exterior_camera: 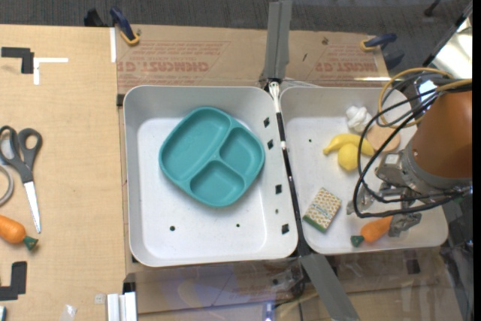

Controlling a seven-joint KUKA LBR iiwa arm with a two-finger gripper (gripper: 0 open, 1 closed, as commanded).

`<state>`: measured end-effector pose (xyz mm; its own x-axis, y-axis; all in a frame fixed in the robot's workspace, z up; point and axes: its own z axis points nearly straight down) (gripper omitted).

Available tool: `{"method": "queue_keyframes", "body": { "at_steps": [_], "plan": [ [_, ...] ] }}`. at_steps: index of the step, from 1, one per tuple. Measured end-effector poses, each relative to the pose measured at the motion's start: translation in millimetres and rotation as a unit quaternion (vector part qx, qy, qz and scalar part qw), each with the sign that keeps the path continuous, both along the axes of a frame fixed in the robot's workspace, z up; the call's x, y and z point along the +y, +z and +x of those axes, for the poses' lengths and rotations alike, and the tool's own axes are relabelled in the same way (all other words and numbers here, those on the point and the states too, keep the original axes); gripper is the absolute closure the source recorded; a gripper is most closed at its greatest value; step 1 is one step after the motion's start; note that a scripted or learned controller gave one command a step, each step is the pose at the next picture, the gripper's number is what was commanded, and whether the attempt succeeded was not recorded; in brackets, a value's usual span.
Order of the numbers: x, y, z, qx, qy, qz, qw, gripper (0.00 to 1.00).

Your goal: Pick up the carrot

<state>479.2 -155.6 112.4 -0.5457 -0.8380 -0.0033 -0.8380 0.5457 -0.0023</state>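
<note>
Pale wooden worktop [68,131] carrying two shallow white plastic bins, left bin [150,237] holding a teal three-compartment plate [213,155]. Small orange carrot with green top [373,229] lying in right bin [316,154], close to its near wall. Long axis slanted, green end toward lower left, tip toward upper right beneath the jaws. Grey arm with orange band [447,135] hanging directly over that tip end. Jaws' state: cannot tell, masked by cables and wrist. Probable next requirement: straight descent, jaws set across the axis.

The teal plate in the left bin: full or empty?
Empty. All three compartments of the teal plate show bare teal.
</note>
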Motion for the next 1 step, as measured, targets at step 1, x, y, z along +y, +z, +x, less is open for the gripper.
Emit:
{"method": "queue_keyframes", "body": {
  "at_steps": [1],
  "plan": [
    [-55.5,31.3,14.3,0.0,-0.071,0.0004,0.9975,0.0]
  ]
}}
